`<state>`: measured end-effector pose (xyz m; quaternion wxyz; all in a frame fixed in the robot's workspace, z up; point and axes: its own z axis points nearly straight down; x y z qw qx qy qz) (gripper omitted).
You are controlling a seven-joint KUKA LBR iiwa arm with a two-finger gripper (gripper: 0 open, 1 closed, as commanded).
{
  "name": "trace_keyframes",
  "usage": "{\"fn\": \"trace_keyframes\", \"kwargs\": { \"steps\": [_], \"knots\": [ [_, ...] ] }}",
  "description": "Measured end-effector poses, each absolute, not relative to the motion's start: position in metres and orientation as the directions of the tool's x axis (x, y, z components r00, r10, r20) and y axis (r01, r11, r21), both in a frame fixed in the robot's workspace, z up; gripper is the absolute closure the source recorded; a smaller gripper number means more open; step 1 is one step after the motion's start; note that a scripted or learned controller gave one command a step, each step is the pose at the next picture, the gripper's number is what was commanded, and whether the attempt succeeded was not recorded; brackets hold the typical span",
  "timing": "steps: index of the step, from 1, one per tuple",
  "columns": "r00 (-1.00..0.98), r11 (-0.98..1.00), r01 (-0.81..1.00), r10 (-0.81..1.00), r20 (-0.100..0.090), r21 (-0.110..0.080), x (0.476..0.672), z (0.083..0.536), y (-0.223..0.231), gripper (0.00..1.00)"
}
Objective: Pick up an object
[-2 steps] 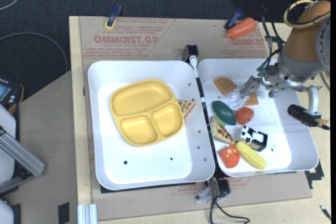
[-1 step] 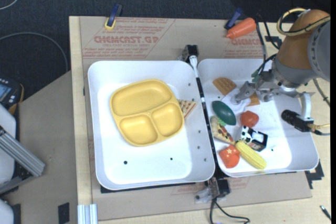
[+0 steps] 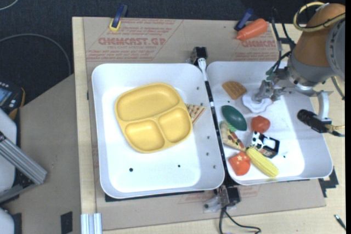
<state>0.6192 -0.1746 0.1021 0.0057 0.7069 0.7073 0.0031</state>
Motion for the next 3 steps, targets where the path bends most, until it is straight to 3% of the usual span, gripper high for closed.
{"fn": "trace_keyframes", "kwargs": {
  "steps": [2,3],
  "knots": [
    [-0.001,0.001,1.000,1.000,-0.003,0.009,0.624,0.220,-0.169,1.00],
    [-0.004,0.004,1.000,1.000,0.003,-0.003,0.599,0.212,-0.122,1.00]
  ]
}}
